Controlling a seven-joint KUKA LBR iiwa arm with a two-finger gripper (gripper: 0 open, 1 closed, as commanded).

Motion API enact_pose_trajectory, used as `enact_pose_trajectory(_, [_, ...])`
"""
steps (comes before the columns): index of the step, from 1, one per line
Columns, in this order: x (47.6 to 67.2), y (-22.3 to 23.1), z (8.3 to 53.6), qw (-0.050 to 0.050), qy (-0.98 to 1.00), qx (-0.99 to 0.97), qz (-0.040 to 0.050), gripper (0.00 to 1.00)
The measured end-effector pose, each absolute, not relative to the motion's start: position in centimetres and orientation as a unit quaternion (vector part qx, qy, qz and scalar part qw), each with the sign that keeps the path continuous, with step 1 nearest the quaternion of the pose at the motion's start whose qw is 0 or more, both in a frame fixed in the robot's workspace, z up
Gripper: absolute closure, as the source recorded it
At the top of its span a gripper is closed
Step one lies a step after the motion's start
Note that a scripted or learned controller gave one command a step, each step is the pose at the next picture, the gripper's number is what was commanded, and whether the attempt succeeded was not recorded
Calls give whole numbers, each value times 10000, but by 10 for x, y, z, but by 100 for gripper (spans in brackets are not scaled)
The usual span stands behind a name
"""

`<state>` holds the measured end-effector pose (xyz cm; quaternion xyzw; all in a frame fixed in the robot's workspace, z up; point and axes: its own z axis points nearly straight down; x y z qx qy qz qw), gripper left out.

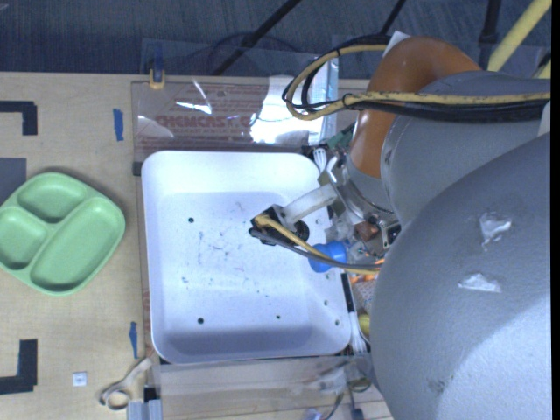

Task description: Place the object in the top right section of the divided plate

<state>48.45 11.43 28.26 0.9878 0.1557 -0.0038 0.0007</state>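
A pale green divided plate (112,213) with three sections lies on the wooden bench at the far left, outside the bins. My gripper (353,234) hangs low over the right edge of the left white bin (175,171), mostly hidden under the grey arm and orange wrist band. A small rounded blue thing (330,255) sits right beside the gripper at that bin's right wall. I cannot tell whether it is held or resting there. The plate's sections hold nothing.
The arm covers most of the right bin. A small yellow-green thing (363,325) peeks out beside the arm. A clear plastic sheet (219,116) lies behind the left bin. A beige loop (118,394) lies at the bench's front.
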Motion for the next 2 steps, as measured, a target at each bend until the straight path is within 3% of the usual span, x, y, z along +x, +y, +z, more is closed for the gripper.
enact_pose_trajectory(1, [484,75,367,20,1226,9924,-13,100])
enact_pose_trajectory(2, [501,127,220,3,1094,9940,-36,100])
